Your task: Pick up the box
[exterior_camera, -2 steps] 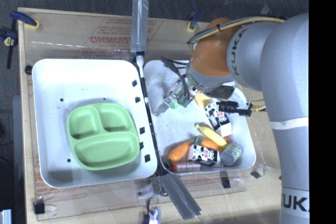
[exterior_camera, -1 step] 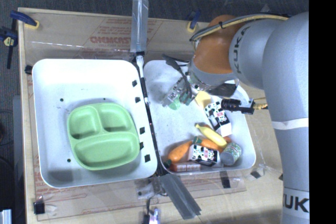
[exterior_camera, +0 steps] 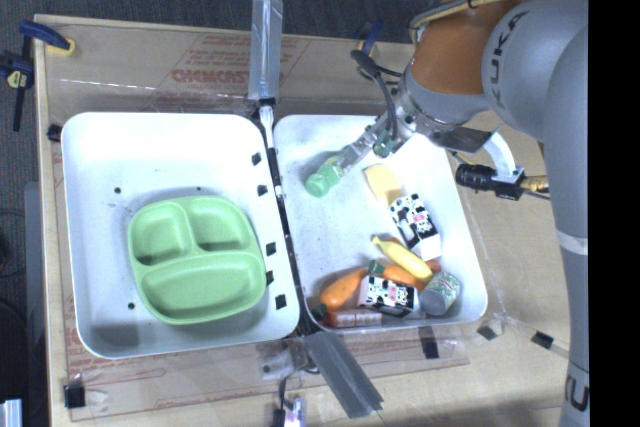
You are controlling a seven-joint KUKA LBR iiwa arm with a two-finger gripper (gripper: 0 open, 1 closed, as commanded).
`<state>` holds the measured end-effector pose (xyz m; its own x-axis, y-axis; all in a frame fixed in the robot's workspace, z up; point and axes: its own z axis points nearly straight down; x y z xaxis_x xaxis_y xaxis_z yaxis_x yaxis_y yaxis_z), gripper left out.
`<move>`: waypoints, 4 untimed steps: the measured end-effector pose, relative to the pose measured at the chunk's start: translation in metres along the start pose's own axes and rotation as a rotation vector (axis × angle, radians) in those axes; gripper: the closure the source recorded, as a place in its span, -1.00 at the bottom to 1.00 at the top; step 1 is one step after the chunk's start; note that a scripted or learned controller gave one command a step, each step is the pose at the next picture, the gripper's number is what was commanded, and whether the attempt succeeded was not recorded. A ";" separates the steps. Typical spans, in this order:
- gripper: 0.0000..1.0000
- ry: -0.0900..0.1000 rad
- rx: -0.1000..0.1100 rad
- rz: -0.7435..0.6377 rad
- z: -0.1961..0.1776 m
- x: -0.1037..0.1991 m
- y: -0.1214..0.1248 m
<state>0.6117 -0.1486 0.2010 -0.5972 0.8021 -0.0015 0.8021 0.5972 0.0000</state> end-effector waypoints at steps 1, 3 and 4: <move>1.00 0.001 0.000 0.072 -0.019 -0.003 0.055; -1.00 -0.001 -0.001 -0.061 -0.157 0.000 0.056; -1.00 0.000 -0.001 -0.215 -0.175 0.071 0.043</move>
<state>0.6034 -0.0661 0.3754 -0.7547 0.6561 -0.0013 0.6561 0.7547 0.0004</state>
